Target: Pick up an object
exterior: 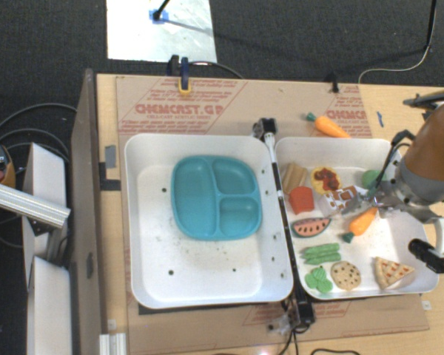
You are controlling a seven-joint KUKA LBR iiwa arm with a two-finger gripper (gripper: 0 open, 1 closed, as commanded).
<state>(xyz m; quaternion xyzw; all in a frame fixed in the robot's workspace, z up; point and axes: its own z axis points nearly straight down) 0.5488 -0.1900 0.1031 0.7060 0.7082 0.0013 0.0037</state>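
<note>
Over the right bin (355, 148), the pincer (371, 202) hangs just above a toy carrot (362, 222). Whether it is spread or pressed together, I cannot tell.

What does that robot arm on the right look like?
The arm is rounded and bulky, with an orange band above a grey wrist section. Dark cables loop along its left side. Its claw is a small cluster of dark and metallic parts. A black piece juts out below the wrist.

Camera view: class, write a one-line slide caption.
Arm reaches into the right bin of toy food beside a carrot; teal tray in the left bin.
</note>
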